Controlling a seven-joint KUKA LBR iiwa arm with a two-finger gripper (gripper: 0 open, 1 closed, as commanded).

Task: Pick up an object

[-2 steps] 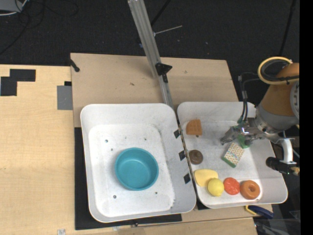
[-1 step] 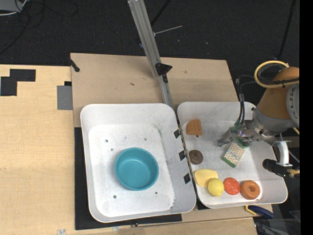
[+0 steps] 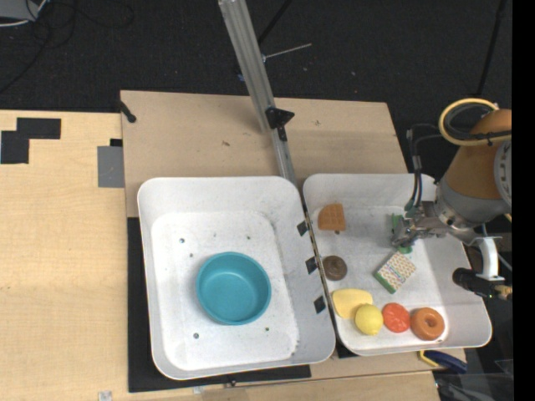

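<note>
Nothing was lifted yet: the end effector [image 3: 405, 234] hovered above the green-edged patterned square packet [image 3: 395, 271], finger state indiscernible.

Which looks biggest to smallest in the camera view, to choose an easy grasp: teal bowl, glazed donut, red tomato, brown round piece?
1. teal bowl
2. glazed donut
3. red tomato, roughly matching the brown round piece; too close to rank.
</note>
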